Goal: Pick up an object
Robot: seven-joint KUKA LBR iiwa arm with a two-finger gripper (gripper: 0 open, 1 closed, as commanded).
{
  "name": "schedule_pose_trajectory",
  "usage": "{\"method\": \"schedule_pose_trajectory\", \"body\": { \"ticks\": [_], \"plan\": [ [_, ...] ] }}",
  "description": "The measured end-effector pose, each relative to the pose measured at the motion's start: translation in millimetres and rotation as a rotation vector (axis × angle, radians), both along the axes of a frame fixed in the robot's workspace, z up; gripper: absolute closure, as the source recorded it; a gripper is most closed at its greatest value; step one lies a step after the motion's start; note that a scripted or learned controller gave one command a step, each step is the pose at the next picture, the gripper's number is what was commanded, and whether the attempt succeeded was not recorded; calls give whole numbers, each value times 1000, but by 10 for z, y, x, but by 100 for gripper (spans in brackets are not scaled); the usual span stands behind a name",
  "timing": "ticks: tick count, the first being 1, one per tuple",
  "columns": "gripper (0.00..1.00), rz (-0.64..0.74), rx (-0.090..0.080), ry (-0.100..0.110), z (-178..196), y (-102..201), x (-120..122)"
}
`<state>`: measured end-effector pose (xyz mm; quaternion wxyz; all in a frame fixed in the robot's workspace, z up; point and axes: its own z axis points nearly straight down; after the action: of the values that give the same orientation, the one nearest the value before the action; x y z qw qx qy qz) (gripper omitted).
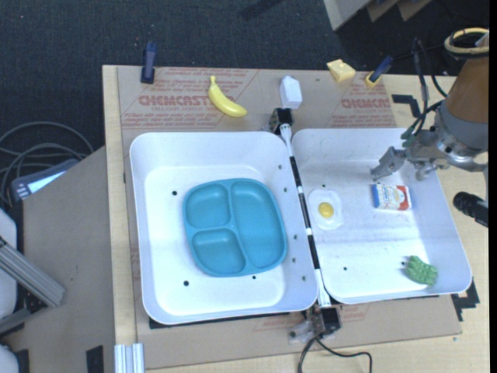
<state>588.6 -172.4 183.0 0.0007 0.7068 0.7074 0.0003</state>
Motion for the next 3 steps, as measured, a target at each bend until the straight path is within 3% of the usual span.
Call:
{"method": "schedule_pose_trajectory", "body": {
  "ticks": [1,2,3],
  "plan": [
    [0,-1,0,3,-363,-359,-228],
    [0,-2,1,3,-657,-442,-580],
    [0,1,0,0,-983,23,-190]
  ]
}}
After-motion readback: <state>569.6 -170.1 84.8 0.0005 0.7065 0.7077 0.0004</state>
